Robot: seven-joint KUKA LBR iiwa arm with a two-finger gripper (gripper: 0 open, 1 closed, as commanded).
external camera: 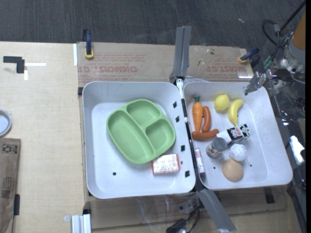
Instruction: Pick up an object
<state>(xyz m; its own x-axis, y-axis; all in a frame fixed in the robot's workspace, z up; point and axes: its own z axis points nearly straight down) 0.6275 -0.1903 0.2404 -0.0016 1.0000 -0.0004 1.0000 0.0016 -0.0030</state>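
Left bin (92,144): green divided plate (141,130), tilted diagonal, plus a small pink-patterned box (165,164) touching the plate's lower right edge.

Right bin (272,144): carrot (197,114), long axis near vertical, green top pointing to the far rim. Two sausages: one (206,119) just right of the carrot and roughly parallel, one (204,135) lying crosswise below both. Lemon (222,102) beside banana (235,111); banana's long axis runs mostly vertical, slight curve. Black-and-white toy (238,132) mid-bin, small can (215,147) below-left of it, white ball (238,152) beside the can, tan ball (233,170) nearest the front rim. Items are tightly clustered, so the carrot and sausages crowd each other.

Pincer (254,85) sits over the right bin's far right corner, above the rim, well apart from all objects, nothing between its tips. Can't tell if it's open or closed at this resolution.

Tabletop (39,106): tape roll (4,124) at left edge, clamps (88,50) at the back.
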